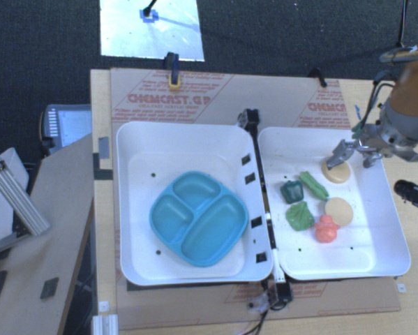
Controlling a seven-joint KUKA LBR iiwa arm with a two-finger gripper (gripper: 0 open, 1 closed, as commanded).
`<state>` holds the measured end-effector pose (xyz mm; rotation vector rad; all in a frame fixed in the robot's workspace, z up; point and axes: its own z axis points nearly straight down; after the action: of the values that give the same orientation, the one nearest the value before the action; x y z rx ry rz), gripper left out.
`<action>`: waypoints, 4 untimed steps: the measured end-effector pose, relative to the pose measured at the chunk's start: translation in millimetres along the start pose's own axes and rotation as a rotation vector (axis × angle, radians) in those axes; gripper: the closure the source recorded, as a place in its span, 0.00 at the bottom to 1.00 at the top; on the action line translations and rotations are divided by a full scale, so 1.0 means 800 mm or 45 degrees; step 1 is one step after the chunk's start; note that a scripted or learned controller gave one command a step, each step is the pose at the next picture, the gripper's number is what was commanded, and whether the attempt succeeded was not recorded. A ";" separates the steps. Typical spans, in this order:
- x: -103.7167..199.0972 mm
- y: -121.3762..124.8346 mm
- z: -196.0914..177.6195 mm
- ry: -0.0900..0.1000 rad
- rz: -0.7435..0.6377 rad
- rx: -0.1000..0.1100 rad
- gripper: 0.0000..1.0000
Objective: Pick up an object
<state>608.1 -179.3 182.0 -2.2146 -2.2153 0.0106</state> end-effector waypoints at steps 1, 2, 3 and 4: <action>0.001 0.003 -0.011 -0.003 -0.003 -0.016 0.00; 0.003 0.008 0.062 -0.004 -0.003 -0.020 0.00; 0.002 0.012 0.116 -0.005 -0.003 -0.022 0.00; 0.001 0.016 0.097 -0.009 -0.005 -0.039 1.00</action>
<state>620.4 -178.4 104.1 -2.2293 -2.2381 -0.0157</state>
